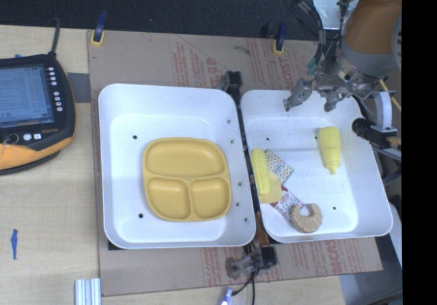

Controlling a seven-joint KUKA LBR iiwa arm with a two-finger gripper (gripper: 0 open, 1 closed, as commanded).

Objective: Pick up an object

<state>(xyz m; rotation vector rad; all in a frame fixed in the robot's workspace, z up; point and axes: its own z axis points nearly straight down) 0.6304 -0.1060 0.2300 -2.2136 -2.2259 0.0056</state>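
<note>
A pale wooden worktop [48,228] carries a brown cardboard sheet [171,58] clamped at its far edge, with a dark floor beyond and a teach pendant [31,109] at the left. Two white bins sit side by side on it. The left bin [123,109] holds a yellow divided plate [186,179]. The right bin [369,187] holds a yellow bottle [330,147], a corn cob [259,170], small packets [278,166] and a bagel-like ring [305,217]. The arm [372,20] reaches over the right bin's far edge; its tool [311,101] hangs spread wide, holding nothing.
</note>
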